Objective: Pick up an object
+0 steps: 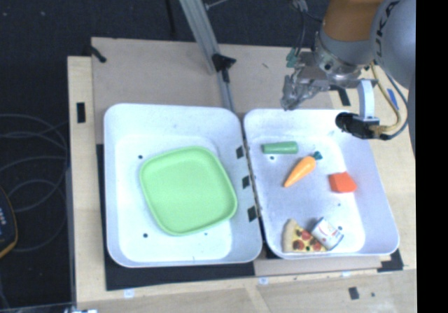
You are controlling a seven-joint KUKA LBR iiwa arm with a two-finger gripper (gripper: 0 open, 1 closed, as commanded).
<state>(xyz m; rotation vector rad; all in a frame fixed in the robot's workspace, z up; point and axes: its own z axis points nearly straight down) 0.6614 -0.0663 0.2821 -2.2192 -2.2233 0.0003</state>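
The gripper [290, 100] hangs over the right bin's [371, 164] back rim, seemingly empty-handed; its opening is unclear; carrot [299, 170] remains unpicked.

Probably a lab: robot arm [371, 3], test bins [119, 164].

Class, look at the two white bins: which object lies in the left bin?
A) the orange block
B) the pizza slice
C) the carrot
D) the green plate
D: the green plate lies alone in the left bin, while the other three things lie in the right bin.
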